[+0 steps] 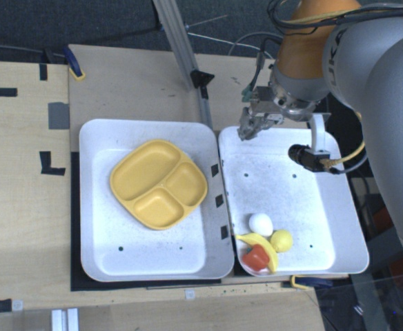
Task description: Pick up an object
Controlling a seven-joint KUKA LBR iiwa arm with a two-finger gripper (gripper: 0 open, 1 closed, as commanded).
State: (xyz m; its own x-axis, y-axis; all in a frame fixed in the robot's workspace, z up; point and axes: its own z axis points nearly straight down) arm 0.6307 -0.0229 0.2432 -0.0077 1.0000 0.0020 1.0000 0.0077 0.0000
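Two shallow white bins sit side by side on the wooden counter (22, 205), filling the middle of the frame. The left bin (98, 254) carries a yellow divided plate (158, 183) with three compartments, lying flat and turned at an angle, a little above the bin's centre. The right bin (326, 212) has its things gathered in its lower left corner: a white ball (260, 223), a small yellow round piece (281, 240) just to its right, a banana (258, 239) curving below them, and a red piece (256, 257) touching the banana's lower side, right at the bin's lower rim. These four lie close together, touching or nearly so; the rest of that bin's floor is bare white.

The grey arm (377, 61) comes in from the upper right of the frame, with its orange band (312, 26) above the wrist. The gripper (246, 134) hangs at the upper left corner of the right bin, over its top rim, well apart from the cluster of objects at the lower edge. The jaws point downward and appear drawn close together, with nothing seen between them. A grey metal post (177, 40) slants from the top of the frame down to the gap between the bins. A black cable connector (308, 157) lies over the right bin's upper part.
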